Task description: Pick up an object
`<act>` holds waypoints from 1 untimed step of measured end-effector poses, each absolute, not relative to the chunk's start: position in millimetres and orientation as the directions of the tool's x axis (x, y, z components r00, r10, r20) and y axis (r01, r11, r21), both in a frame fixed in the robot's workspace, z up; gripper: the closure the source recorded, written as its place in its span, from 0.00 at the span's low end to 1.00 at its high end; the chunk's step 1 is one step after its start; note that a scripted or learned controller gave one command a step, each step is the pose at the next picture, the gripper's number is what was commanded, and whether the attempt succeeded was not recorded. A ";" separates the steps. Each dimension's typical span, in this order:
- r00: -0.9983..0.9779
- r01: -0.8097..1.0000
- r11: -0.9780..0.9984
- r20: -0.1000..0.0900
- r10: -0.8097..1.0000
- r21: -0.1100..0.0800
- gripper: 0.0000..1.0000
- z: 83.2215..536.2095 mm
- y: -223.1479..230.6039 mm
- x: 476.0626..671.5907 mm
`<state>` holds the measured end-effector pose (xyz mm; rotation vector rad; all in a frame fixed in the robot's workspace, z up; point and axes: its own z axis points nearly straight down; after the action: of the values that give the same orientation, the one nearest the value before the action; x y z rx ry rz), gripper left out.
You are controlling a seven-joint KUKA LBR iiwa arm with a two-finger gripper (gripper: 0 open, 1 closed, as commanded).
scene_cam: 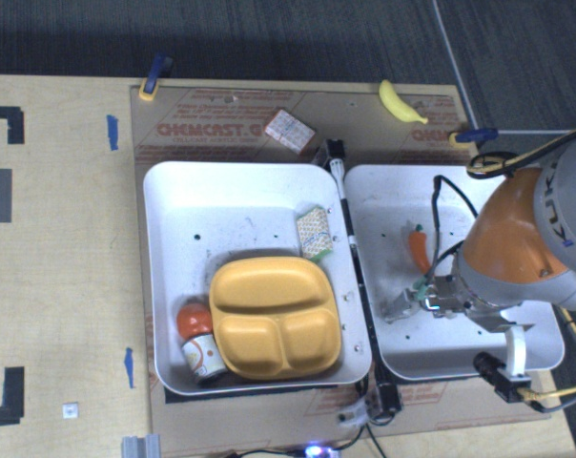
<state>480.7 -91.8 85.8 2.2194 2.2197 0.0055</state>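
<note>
The jaws (400, 305) are sitting low over the floor of the right bin (545, 346), though I cannot tell their state. A carrot (418, 247), the likely target, is lying just beyond them, untouched, while the left bin (164, 256) is holding a yellow tray (274, 315).

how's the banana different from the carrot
The banana is yellow; the carrot is orange. The banana lies outside the bins on the cardboard behind the right bin; the carrot lies inside that bin, near the end effector. The banana is curved and lies slantwise; the carrot looks straight and runs roughly front to back. Both are small and elongated, and neither is held.
</note>
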 end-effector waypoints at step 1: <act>0.000 1.000 0.000 0.001 1.000 0.008 1.00 96.0 -91.6 482.1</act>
<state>482.1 -91.6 96.0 2.2180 2.2178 0.0091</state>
